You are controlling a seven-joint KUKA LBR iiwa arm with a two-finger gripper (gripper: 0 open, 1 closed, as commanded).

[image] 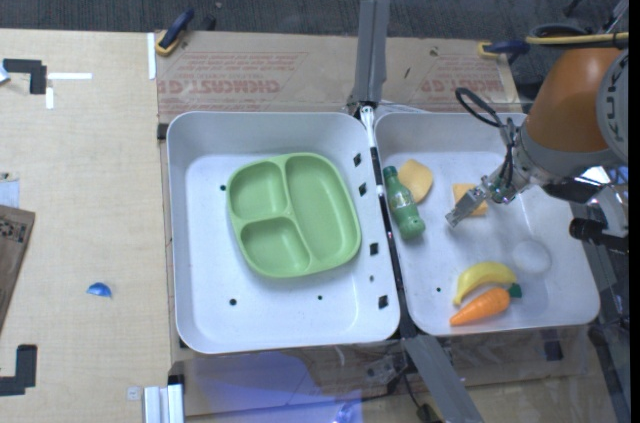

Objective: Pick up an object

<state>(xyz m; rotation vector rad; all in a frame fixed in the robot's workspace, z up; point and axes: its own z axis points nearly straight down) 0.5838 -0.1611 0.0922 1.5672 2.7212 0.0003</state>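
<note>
My gripper [468, 205] hangs low in the right bin [560, 306], near its middle. It sits right over a small yellow-orange piece [466, 195], and I cannot tell whether it touches or holds that piece. A green bottle [404, 203] lies along the bin's left wall. Beside the bottle is a yellow-orange wedge [417, 179]. A yellow banana [482, 276] and an orange carrot [482, 305] lie together near the bin's front edge, below the gripper.
The left bin [200, 306] holds a green divided plate [294, 213]. The arm's orange band [572, 101] and grey wrist loom over the right bin's far right side, with a black cable [480, 106] looping beside them. A divider wall [384, 211] separates the bins.
</note>
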